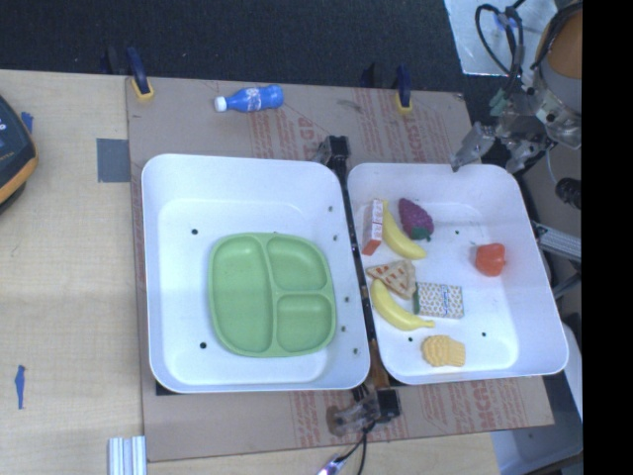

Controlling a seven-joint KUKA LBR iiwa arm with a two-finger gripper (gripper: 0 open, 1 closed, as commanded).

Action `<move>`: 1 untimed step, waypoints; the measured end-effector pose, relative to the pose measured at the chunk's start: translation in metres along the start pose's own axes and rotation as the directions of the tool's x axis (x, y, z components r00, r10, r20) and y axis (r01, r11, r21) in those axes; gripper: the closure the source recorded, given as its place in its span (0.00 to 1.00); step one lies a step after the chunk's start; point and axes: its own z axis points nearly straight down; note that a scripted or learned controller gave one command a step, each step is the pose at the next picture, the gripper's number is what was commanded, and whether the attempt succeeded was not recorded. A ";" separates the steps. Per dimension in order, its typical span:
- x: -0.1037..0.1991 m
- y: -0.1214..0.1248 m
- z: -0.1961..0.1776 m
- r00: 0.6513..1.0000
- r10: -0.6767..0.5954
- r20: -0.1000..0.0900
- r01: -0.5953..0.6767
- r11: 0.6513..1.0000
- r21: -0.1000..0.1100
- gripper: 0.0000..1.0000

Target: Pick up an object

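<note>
Gripper [492, 144] sits above the right bin's [534, 265] far rim, grasping nothing; finger state cannot be told. Bananas [401, 236], tomato [490, 258] and cracker [438, 299] lie in that bin.

Right bin [534, 265]: items crowd its left edge, namely carton [374, 226], two bananas [401, 236], purple piece [415, 218], sandwich wedge [396, 279], checkered packet [439, 300]. Red item [490, 258] sits alone near the right edge; bare floor around it. Left bin [178, 226]: green tray [270, 293] fills the centre, margins free.
</note>
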 end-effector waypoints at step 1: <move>0.041 0.004 0.132 1.000 -0.001 0.000 0.001 1.000 0.003 0.00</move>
